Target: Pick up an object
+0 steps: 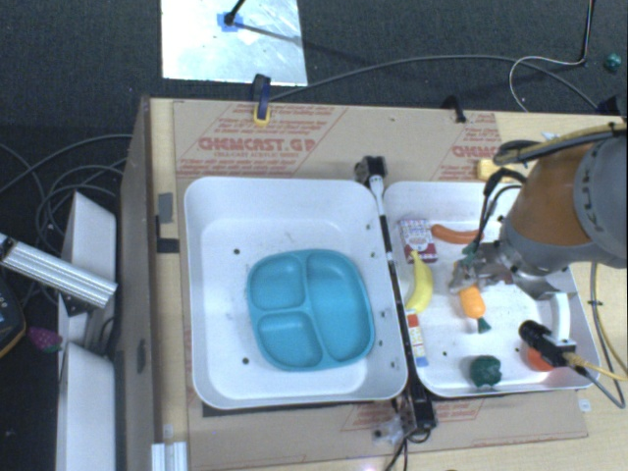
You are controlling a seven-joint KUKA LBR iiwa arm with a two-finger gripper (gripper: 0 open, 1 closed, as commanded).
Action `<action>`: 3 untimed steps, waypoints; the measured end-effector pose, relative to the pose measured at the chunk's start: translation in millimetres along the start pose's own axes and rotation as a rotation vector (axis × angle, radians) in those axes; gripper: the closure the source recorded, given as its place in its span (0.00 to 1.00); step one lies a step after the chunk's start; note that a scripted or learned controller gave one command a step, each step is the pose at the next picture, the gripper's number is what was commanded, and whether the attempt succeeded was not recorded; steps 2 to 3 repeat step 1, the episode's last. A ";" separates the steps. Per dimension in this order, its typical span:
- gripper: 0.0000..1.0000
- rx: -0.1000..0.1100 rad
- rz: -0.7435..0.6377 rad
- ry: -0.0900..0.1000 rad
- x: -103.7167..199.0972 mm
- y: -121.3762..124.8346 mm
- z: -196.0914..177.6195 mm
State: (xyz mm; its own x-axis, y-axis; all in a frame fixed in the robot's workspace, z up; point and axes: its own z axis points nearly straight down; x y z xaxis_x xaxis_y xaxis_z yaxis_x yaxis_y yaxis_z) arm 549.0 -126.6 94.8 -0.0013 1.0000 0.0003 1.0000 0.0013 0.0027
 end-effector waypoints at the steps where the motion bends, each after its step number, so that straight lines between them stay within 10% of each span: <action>1: 1.00 -0.002 -0.005 0.002 95.5 -1.0 -90.9; 3: 1.00 -0.002 -0.005 0.002 95.5 -1.0 -90.9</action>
